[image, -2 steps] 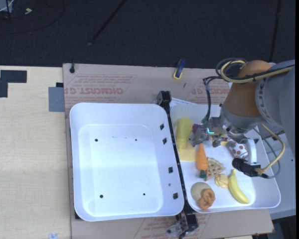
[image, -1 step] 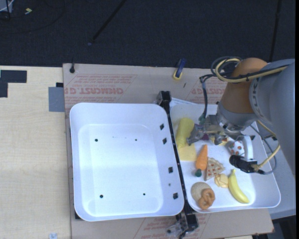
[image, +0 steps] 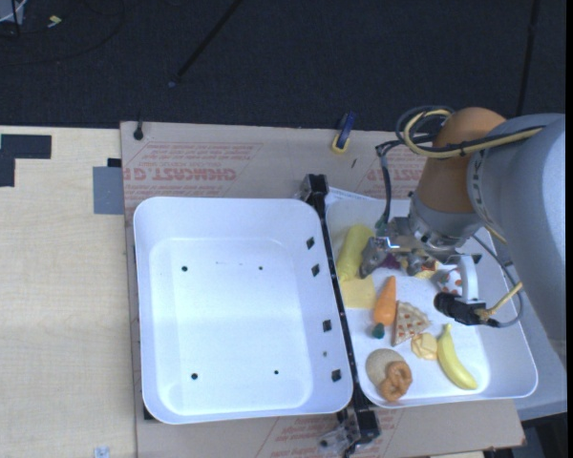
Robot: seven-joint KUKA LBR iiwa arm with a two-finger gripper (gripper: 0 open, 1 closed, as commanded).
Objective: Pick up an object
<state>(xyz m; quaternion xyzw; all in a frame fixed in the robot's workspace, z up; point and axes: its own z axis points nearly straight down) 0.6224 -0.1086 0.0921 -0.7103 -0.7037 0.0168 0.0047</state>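
Grey arm (image: 530, 175) with orange band (image: 458, 160), yellow and black cables (image: 422, 130), metallic tool (image: 398, 252).

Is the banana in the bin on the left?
No, the banana lies in the right bin, near its front corner, next to the pizza slice.

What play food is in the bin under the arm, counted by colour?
Yellow: 3 (banana, long yellow piece, flat yellow slab)
Orange: 1 (carrot)
Tan: 3 (pizza slice, pretzel, small cracker)
Total: 7
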